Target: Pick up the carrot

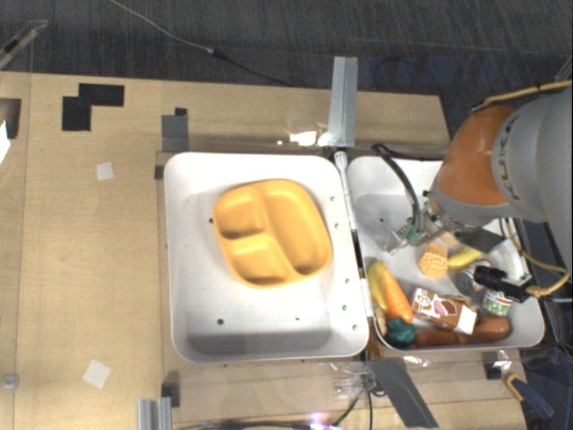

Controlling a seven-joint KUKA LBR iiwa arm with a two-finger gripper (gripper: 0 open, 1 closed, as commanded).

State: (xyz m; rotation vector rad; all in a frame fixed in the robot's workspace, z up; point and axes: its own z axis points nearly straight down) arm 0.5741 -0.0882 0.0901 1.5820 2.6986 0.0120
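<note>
- Bench (89, 267) of pale wood carries two shallow white bins side by side, seen from above at a slant.
- Left bin (192, 321) holds a yellow divided plate (269, 231), lying slightly turned, with three compartments and nothing in them.
- Right bin (376, 195) holds a cluster of small things crowded into its near half.
- Carrot (394, 298) lies against the right bin's left wall, orange, slanting down toward the near edge, with a yellow-green piece (378, 271) just above it (hard to tell whether it is part of the carrot or another item).
- A dark teal lump (400, 332) sits at the carrot's lower end, touching or nearly so.
- A small carton (443, 310) with red and white print lies just right of the carrot, resting on a brown sausage-like thing (466, 331) along the near wall.
- A round tan biscuit (433, 262) and a banana (466, 258) lie further back in that bin.
- The arm (501, 168), grey with an orange band, reaches over the right bin from the right.
- The gripper (421, 231) hangs below the wrist, above the biscuit and apart from the carrot; I cannot tell how its claw stands, since the wrist and cables blur it.
</note>
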